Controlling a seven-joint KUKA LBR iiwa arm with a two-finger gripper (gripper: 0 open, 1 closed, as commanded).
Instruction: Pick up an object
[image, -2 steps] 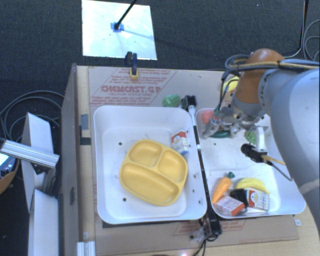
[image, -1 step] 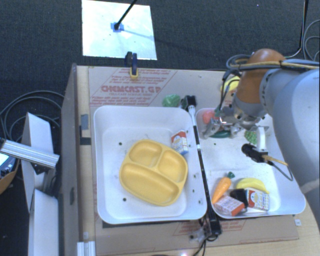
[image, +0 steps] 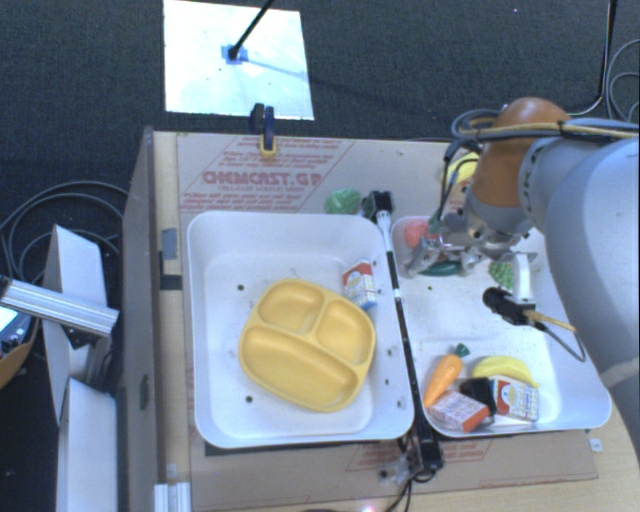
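Observation:
My gripper (image: 443, 252) hangs low over the back left corner of the right bin (image: 570, 385), the grey arm reaching in from the right. Right under it lies a dark green object (image: 436, 268), and a pink-red object (image: 414, 236) sits just to its left against the bin wall. Whether anything is held is hidden by the wrist. A light green object (image: 501, 271) lies to the gripper's right. At the bin's front lie a carrot (image: 445, 375), a banana (image: 506, 368), a red-and-white carton (image: 458, 411) and an orange-and-white carton (image: 516, 400).
The left bin (image: 215, 330) holds a yellow divided plate (image: 307, 343) and a small carton (image: 360, 285) near its right wall. A green object (image: 343, 202) lies on the cardboard behind the bins. A dark divider (image: 398, 300) runs between the bins.

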